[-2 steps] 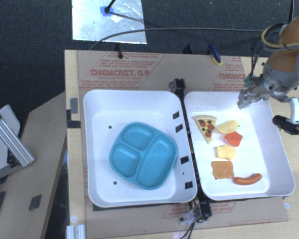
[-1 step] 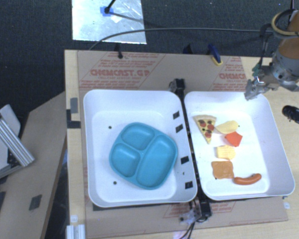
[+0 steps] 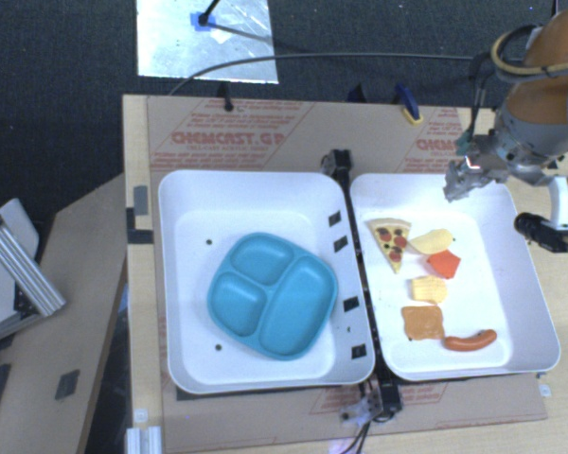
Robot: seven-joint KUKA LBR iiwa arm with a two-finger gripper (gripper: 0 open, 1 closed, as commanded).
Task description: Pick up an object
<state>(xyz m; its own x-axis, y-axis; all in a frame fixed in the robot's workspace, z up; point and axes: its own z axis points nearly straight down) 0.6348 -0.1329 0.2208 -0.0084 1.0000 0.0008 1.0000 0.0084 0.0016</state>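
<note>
Up top, at the gripper: poised over the far right corner of the right bin, just inside its rim, below the grey wrist and orange band of the arm. Whether clenched or released, impossible to tell from this angle; nothing seen in its grasp. Nearest to it, well apart and lower in the same bin, a pizza slice with its point toward the near side, and just beside that on the right a pale yellow piece. Touching the pale piece at its lower right, an orange-red wedge. Below that, a yellow square, then a brown toast-like slab, and beside the slab at the near right a reddish sausage, lying nearly flat across. All six loose on the white floor of the bin. Across the middle divider, in the left bin, a blue divided plate, three compartments, set slightly askew near the centre. Under both bins, a cardboard sheet with red lettering. Beyond the bench, on dark carpet, a silvery sheet.
</note>
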